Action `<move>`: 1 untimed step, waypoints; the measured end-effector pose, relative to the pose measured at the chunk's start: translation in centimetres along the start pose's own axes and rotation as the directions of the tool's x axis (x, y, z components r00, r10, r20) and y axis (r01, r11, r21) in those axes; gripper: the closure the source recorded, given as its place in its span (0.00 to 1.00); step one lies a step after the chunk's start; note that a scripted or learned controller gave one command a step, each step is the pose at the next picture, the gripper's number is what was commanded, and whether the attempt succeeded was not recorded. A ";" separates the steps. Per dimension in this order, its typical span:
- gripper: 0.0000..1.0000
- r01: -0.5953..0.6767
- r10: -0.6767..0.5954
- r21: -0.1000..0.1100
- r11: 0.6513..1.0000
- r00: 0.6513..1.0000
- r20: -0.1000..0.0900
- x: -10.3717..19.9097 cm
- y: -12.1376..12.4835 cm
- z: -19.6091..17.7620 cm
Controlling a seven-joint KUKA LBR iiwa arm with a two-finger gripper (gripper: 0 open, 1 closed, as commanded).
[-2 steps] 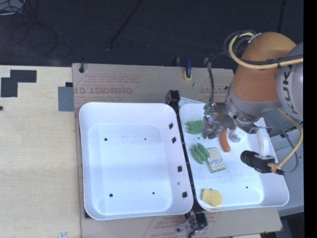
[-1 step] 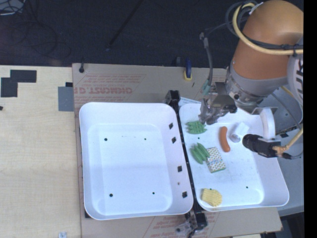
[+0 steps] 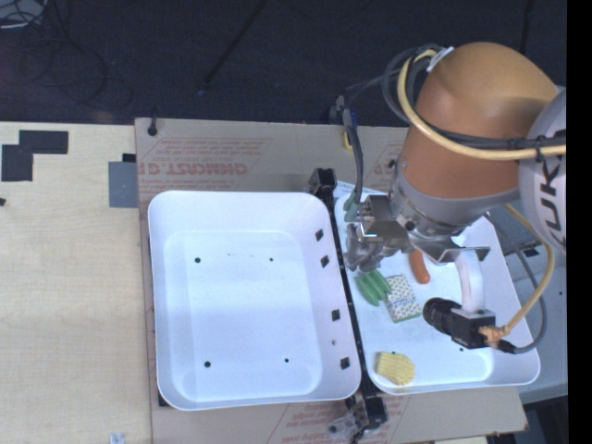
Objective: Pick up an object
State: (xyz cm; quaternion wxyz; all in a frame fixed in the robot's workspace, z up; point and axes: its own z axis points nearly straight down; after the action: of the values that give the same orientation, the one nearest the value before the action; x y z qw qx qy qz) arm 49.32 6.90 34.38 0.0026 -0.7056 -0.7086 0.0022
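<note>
Two white bins are set side by side on a brown sheet [image 3: 231,160] over the pale bench [image 3: 65,294]; the left bin [image 3: 240,200] is seen with its white floor dotted by small dark marks. The arm [image 3: 472,128] is reached in from the right and is lowered over the right bin [image 3: 444,366]; the gripper [image 3: 363,241] is held at that bin's left wall, near the upper corner; whether it is open or closed cannot be told, and nothing can be seen held in it. A green thing [image 3: 373,287] is laid just below the gripper, on the bin floor; a small patterned packet [image 3: 400,298] is placed touching or just beside its right edge; an orange thing [image 3: 419,266] is found just above the packet, partly covered by the wrist; a yellow piece [image 3: 396,368] is laid apart, near the bin's lower left corner.
</note>
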 end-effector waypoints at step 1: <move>1.00 -0.011 0.011 0.000 1.000 1.000 0.002 -7.6 -1.9 2.5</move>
State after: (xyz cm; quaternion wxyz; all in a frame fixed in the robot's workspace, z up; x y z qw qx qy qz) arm 47.45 -0.73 31.91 0.0018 -0.7093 -0.7049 0.0027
